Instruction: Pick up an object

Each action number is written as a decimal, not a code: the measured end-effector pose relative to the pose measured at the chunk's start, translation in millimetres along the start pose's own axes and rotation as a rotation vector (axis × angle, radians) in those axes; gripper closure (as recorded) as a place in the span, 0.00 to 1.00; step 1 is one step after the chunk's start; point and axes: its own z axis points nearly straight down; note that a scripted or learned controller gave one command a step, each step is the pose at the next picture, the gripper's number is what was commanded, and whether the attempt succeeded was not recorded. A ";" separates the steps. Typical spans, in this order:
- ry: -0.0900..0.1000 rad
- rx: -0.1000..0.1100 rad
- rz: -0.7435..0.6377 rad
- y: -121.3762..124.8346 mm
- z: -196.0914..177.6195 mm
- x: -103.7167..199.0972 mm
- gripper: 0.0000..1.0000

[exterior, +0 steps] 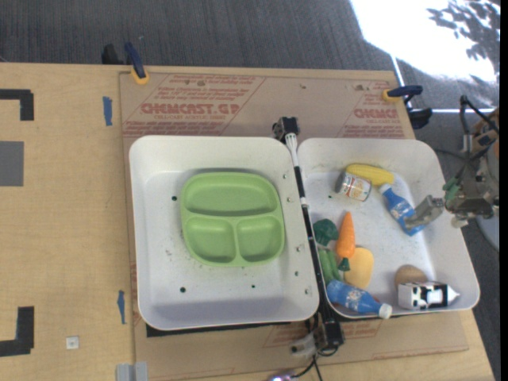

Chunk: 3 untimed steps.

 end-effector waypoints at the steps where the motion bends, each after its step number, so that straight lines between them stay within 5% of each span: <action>1: 0.001 0.002 -0.057 59.7 112.8 23.7 0.00; 2: 0.000 -0.001 0.098 80.2 144.9 73.6 0.00; 3: 0.000 -0.003 0.150 18.8 144.9 77.8 0.00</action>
